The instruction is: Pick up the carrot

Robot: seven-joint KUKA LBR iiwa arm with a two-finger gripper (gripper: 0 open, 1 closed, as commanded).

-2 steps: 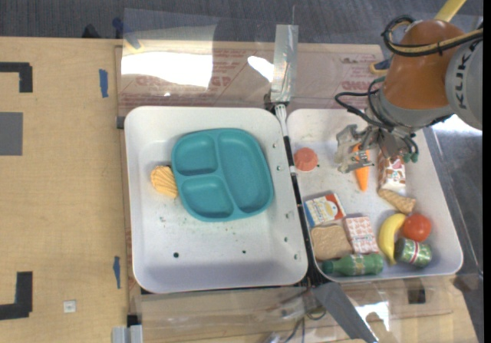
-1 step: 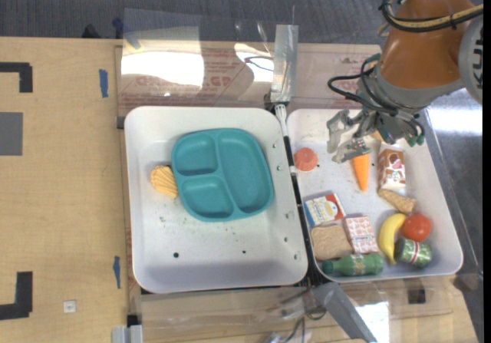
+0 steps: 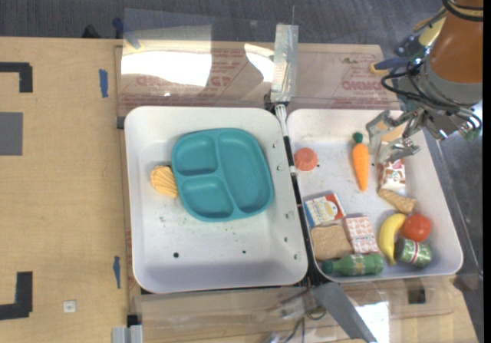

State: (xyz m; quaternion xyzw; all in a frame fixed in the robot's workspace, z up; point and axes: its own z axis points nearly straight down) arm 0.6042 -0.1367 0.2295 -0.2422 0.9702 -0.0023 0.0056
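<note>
the gripper [image 3: 393, 136] hangs over the upper right part of the right bin [image 3: 451, 235], below the arm's orange band in the upper right corner of the frame. its metal fingers [image 3: 381, 128] stand apart with nothing between them. the carrot [image 3: 360, 165] lies just left of the gripper on the bin floor, its green top toward the upper edge of the frame and its tip pointing down; it is not touched by the fingers. just below the gripper sits a small red-and-white carton [image 3: 393, 176]. further left, near the divider, rests a round orange-red piece [image 3: 305, 159]. lower in the bin are a banana [image 3: 390, 236], a tomato [image 3: 416, 226], a green bottle [image 3: 355, 264] and a cracker [image 3: 331, 241]. in the left bin [image 3: 146, 257] a teal divided plate [image 3: 222, 173] sits at centre, with a yellow shell-shaped piece [image 3: 163, 179] touching its left edge.
</note>
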